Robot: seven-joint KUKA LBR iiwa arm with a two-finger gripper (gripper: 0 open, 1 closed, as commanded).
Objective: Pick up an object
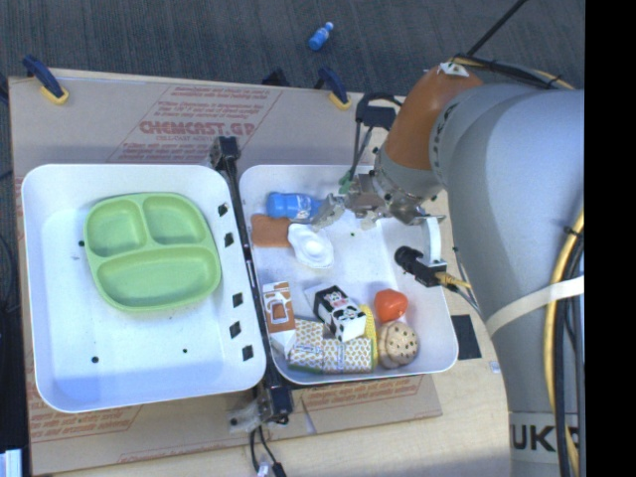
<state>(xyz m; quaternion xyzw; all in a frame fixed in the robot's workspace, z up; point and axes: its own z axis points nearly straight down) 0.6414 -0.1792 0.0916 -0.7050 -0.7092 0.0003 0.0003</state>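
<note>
Dark grey ribbed carpet floor (149, 18) spans the view from ten to two o'clock. A small blue plastic object (319, 36) lies on it at twelve. A brown cardboard sheet with red print (189, 117) covers the bench, held by blue spring clamps (45, 78) at ten and twelve o'clock.

Both white bins (60, 366) look like smooth, slightly glossy plastic. In the left bin, the green divided plate (151, 250) is matt plastic. Under the bins lies brown printed cardboard (189, 117), dull and papery. Right of the plate, the orange ball (392, 304) shines faintly, and the cookie (398, 342) below it looks rough. The arm (497, 157) has a smooth grey satin shell.
</note>
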